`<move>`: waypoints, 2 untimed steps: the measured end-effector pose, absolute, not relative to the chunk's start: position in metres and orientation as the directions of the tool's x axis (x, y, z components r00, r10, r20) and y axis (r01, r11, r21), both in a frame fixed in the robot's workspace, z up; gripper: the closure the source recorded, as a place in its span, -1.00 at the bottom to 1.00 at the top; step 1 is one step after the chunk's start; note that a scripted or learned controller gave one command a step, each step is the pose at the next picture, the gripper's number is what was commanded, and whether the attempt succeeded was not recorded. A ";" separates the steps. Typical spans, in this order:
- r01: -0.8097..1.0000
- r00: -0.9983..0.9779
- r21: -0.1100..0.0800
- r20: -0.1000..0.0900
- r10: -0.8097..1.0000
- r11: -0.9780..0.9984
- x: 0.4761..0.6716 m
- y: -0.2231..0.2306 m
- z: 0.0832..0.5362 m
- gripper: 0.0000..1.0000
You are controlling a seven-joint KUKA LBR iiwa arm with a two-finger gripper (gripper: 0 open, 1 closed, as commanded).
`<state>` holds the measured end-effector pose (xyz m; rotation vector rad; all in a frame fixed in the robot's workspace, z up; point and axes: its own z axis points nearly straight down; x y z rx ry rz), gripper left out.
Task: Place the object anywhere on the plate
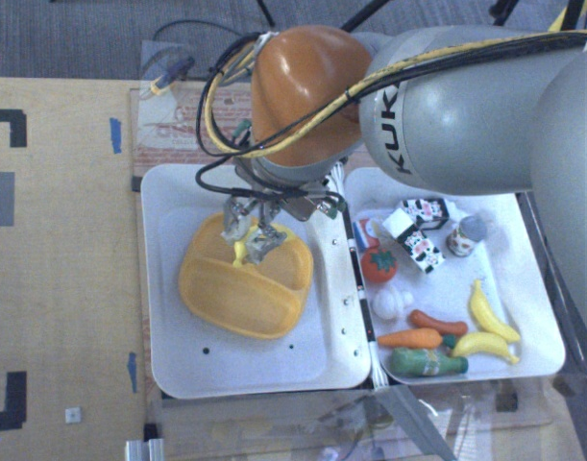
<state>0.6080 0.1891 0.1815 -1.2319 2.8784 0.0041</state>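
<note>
A yellow divided plate [237, 301] lies in the left white bin [168, 286]. My gripper [252, 244] hangs over the plate's far rim, under the orange wrist band. A small bright yellow object [240, 252] shows between the fingertips, just above or touching the plate's upper section. The fingers stand close together on it. The wrist hides most of the object's top.
The right bin [533, 286] holds a red tomato [379, 263], cow-patterned blocks [420, 238], two bananas [490, 312], a carrot [409, 338], a green bottle [426, 361] and other small items. The big grey arm overhangs the far right.
</note>
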 end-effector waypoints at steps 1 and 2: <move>-0.854 -0.519 -0.004 -0.010 -0.854 0.520 0.600 0.179 0.214 1.00; -0.731 -0.683 0.000 -0.005 -0.731 0.683 0.620 0.183 0.160 1.00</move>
